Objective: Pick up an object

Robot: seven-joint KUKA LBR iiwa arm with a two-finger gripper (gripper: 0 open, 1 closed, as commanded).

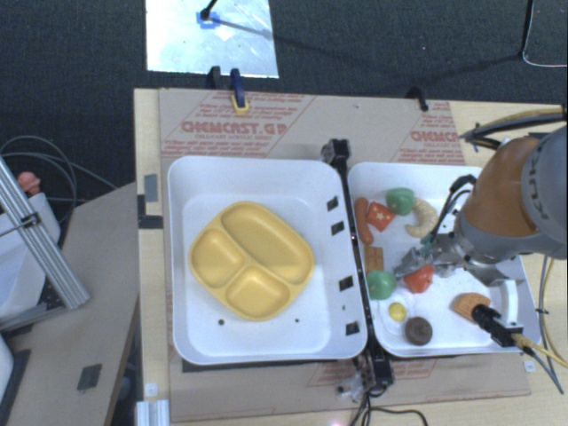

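Nearest the camera in the right bin [444,349] there's a brown donut-looking piece [418,330], a little yellow-and-white one [397,311] and an orange bun-shaped thing [468,305], all probably light, hard toy food. Just past those the gripper [415,263] sits low over a red piece [419,279] next to a green ball [382,283], and honestly I can't tell if it's apart or pinched. The red one looks small, stiff and a bit slick, so I'd squeeze across its middle; farther back lie another green piece [400,201] and a pale curved one [421,218], while the yellow divided plate [252,258] sits in the left bin [191,193].
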